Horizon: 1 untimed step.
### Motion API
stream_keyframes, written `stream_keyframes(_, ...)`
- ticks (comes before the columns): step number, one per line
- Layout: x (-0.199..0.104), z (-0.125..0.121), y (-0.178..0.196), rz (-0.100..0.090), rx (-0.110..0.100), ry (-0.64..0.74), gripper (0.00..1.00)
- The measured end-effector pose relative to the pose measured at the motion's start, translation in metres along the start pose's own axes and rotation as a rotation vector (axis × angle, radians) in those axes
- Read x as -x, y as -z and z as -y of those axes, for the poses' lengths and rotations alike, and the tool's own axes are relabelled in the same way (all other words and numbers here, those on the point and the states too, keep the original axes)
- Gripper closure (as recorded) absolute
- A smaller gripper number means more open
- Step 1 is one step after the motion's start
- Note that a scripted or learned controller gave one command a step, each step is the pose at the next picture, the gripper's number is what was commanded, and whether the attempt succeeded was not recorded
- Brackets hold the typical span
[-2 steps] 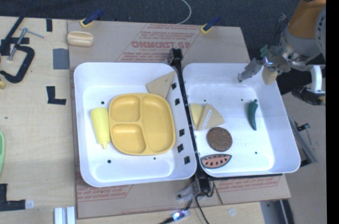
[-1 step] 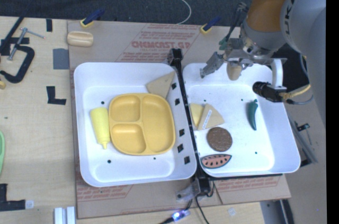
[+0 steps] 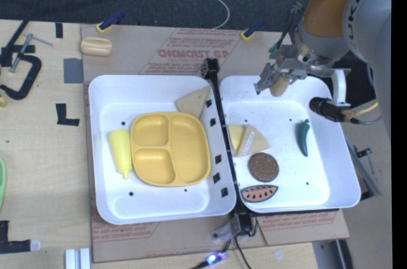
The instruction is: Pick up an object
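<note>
My gripper (image 3: 272, 84) hangs over the back rim of the right bin (image 3: 331, 191), under the grey arm with its orange band. A small tan piece (image 3: 278, 86) sits between its fingers, and the gripper is shut on it. Below, in the right bin, lie a yellow cheese wedge (image 3: 236, 137), a pale wedge (image 3: 255, 142), a brown round patty (image 3: 262, 167), a watermelon slice (image 3: 259, 192) and a green chili pepper (image 3: 303, 137).
The left bin (image 3: 102, 185) holds a yellow divided plate (image 3: 170, 148), a yellow bottle (image 3: 120, 151) and a tan wedge (image 3: 195, 100). A bread roll (image 3: 95, 46) lies on the bench at the back left, near a black clamp (image 3: 19, 74).
</note>
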<state>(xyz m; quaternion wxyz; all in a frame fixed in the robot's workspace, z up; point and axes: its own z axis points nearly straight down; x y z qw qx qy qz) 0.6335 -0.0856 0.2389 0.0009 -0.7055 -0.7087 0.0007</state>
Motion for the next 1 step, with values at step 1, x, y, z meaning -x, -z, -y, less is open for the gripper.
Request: stream_keyframes(1,-0.0837,0.0122,0.0183,-0.003,0.002,0.005,1.00)
